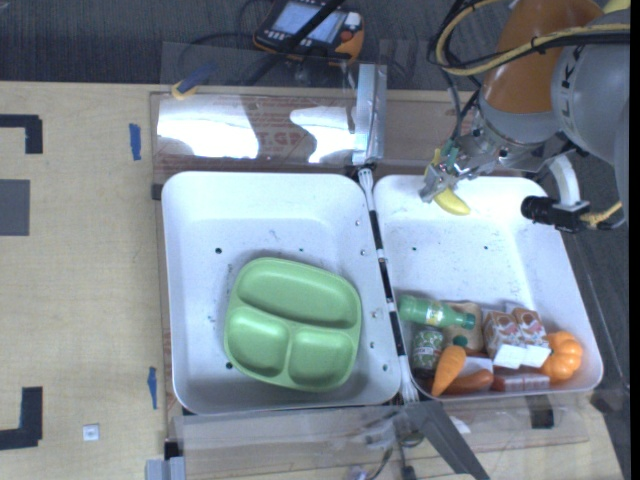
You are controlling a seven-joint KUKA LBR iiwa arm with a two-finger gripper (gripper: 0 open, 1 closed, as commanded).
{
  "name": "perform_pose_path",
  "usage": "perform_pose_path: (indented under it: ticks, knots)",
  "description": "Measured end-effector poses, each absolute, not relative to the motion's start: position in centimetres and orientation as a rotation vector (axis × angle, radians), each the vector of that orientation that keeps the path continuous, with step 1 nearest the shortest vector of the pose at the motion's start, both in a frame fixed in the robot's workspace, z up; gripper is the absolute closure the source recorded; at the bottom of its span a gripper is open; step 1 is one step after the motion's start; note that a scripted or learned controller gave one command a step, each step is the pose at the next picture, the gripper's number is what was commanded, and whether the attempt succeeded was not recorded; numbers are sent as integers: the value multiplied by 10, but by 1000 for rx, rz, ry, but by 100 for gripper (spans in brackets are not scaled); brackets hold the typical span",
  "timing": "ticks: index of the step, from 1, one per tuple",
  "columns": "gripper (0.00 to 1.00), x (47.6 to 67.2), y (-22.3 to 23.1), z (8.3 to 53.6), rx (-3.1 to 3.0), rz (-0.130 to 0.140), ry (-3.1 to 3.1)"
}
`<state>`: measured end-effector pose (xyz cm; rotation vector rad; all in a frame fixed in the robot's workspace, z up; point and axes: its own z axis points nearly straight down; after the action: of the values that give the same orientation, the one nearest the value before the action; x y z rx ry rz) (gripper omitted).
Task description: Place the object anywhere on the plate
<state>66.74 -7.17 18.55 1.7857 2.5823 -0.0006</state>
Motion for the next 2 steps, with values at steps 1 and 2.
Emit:
perform_pose_path:
  ticks: [1, 2]
  knots:
    - [100, 580, -2, 185, 1818, 1, 2561]
    - [100, 548, 8, 201, 2195, -4, 2253]
